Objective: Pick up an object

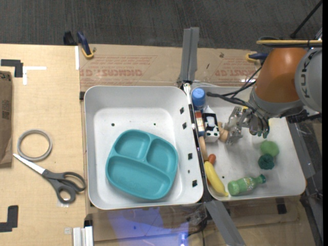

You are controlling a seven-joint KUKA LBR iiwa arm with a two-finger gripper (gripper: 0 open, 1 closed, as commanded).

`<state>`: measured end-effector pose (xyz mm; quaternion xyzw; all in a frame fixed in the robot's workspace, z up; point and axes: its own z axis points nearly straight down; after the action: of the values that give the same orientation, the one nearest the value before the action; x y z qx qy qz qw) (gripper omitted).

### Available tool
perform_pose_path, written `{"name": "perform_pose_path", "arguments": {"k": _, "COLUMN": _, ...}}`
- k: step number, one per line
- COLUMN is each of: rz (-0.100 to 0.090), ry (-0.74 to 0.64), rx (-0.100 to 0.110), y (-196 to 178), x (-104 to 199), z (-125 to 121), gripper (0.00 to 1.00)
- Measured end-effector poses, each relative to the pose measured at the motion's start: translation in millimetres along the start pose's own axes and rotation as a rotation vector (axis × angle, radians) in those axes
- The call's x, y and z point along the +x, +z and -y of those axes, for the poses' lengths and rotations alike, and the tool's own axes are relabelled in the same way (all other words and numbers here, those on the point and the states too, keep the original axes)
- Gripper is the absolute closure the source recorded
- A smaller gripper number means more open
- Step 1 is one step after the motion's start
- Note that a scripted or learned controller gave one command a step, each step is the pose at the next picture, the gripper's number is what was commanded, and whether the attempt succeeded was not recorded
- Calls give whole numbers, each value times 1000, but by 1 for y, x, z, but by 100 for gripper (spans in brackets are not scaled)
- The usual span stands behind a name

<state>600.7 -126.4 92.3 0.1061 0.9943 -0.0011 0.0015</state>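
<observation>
Pincer (237,127) over right bin (292,188), arm (307,81) lettered "KU" — partly cut off

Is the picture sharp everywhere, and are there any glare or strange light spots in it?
In the camera view, the teal tray and scissors look fairly sharp; the tool is a little blurred, its details hard to read; a bluish-white glow lies below the left bin; the right bin looks evenly lit, with soft shadows.
</observation>
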Motion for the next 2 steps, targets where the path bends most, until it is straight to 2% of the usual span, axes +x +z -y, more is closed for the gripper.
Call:
{"name": "perform_pose_path", "arguments": {"k": 1, "rz": 2, "ry": 112, "rx": -1, "y": -172, "x": -14, "z": 13, "gripper": 100}}
{"name": "perform_pose_path", "arguments": {"k": 2, "rz": -1, "ry": 137, "rx": 0, "y": -5, "x": -20, "z": -10, "gripper": 100}}
